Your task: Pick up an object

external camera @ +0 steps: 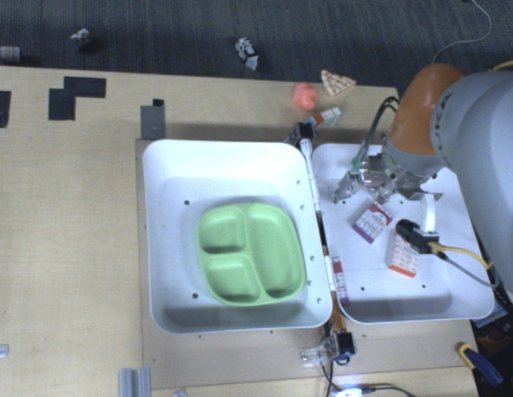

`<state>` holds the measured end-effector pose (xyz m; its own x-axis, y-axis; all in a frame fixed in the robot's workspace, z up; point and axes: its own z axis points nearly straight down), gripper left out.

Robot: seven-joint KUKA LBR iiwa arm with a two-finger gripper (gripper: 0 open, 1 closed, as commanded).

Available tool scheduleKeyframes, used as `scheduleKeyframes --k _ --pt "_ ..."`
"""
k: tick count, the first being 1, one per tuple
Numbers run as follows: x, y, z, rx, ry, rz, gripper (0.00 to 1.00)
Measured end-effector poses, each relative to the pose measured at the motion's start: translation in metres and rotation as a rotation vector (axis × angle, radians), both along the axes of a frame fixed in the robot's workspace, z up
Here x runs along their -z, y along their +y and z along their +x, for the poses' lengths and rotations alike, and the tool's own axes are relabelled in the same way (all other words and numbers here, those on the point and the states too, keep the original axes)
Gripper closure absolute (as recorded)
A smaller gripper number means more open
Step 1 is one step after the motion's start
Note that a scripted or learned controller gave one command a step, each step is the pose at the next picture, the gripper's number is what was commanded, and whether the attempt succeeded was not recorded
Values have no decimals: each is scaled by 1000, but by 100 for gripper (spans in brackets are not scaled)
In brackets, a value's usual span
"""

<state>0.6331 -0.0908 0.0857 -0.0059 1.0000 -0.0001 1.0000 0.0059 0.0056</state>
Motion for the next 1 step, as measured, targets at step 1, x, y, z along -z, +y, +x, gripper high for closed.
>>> scheduleKeyframes --k 1 --pt "-12 0 2 -5 -6 -1 100"
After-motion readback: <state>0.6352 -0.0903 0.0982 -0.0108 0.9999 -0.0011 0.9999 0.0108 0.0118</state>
